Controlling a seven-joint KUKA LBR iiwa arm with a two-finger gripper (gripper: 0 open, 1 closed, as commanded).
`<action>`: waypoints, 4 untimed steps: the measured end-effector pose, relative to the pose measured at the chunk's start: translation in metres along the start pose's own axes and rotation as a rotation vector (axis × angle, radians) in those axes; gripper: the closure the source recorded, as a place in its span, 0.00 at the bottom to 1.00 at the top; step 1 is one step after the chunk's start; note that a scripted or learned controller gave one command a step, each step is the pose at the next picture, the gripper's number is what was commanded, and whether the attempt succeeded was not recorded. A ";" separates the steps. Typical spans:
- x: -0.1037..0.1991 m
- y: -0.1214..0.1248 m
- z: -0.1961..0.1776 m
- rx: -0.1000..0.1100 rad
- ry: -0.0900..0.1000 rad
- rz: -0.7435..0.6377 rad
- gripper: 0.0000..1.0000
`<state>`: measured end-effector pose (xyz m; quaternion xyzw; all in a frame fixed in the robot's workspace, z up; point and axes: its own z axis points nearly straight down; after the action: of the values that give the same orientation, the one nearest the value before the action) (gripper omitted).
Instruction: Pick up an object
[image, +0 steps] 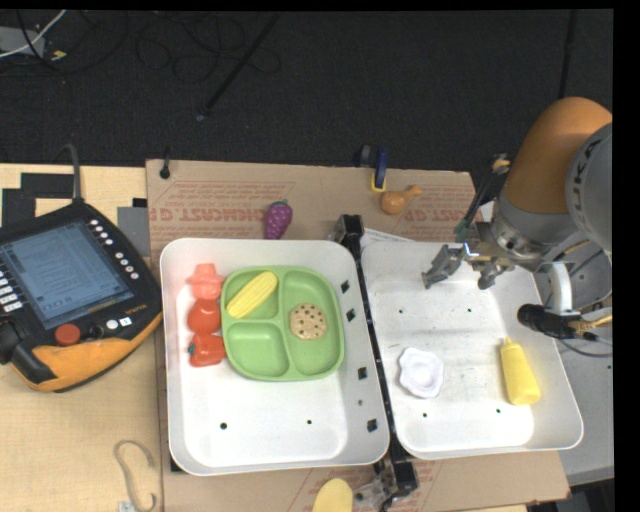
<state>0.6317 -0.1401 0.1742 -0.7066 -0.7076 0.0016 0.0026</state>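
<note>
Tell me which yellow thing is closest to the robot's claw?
The yellow bottle, lying in the right bin below the gripper. The corn sits on the green plate in the other bin.

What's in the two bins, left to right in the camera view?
Red bear figure → corn cob → cookie, the last two on the green divided plate in the left bin; then in the right bin: white lump → yellow bottle.

Robotics lab; teach pendant (70, 290), cardboard-lined bench (320, 195), white bins (260, 440)
</note>
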 end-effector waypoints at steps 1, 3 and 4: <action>-0.001 0.009 0.051 -0.001 0.000 -0.003 0.00; 0.002 0.010 0.076 -0.004 0.000 -0.005 1.00; 0.008 0.016 0.028 -0.009 -0.002 0.003 1.00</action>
<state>0.6477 -0.1316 0.1459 -0.7075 -0.7067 -0.0012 -0.0012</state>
